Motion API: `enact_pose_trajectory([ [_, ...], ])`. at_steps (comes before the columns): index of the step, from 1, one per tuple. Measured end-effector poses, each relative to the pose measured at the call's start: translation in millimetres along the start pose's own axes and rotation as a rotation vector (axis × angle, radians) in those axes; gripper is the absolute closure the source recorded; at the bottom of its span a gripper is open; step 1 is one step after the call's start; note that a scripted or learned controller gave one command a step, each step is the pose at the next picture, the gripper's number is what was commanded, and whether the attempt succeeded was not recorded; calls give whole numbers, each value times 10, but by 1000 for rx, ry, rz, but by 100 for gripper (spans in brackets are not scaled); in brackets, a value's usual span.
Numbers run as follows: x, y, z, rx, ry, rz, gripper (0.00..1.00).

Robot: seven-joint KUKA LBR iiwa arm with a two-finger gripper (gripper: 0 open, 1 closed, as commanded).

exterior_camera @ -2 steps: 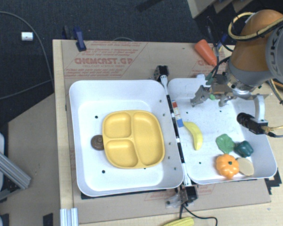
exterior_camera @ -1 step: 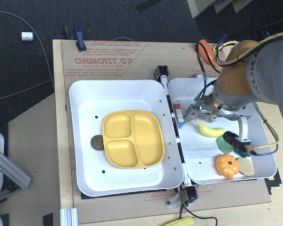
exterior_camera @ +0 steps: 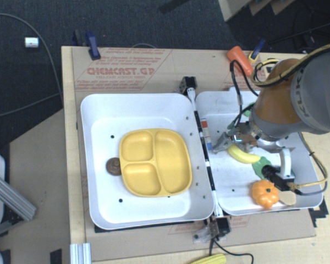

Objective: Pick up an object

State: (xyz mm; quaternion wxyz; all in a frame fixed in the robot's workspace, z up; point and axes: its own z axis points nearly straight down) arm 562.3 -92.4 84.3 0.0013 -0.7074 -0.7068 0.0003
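We are reaching into the right bin [exterior_camera: 225, 199] for a pick.

The arm [exterior_camera: 297, 95] is hanging over the right bin; the left bin [exterior_camera: 99, 202] is holding a yellow tray [exterior_camera: 154, 162]; our gripper [exterior_camera: 235, 139] is hovering just beside the banana [exterior_camera: 243, 155]; an orange pumpkin [exterior_camera: 264, 193] is lying nearby; we cannot tell how the fingers stand; next, we judge, descending onto the banana.

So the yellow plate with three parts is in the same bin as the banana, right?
No. The camera view shows the yellow plate in the left bin, beside a small brown thing. The banana lies in the right bin, near the orange pumpkin toy.
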Motion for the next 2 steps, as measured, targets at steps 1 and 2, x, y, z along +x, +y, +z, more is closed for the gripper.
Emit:
enact_pose_trajectory([
  [1, 4, 5, -100, -2, 0, 1, 100],
  [2, 580, 166, -1008, -4, -1, -2, 100],
])
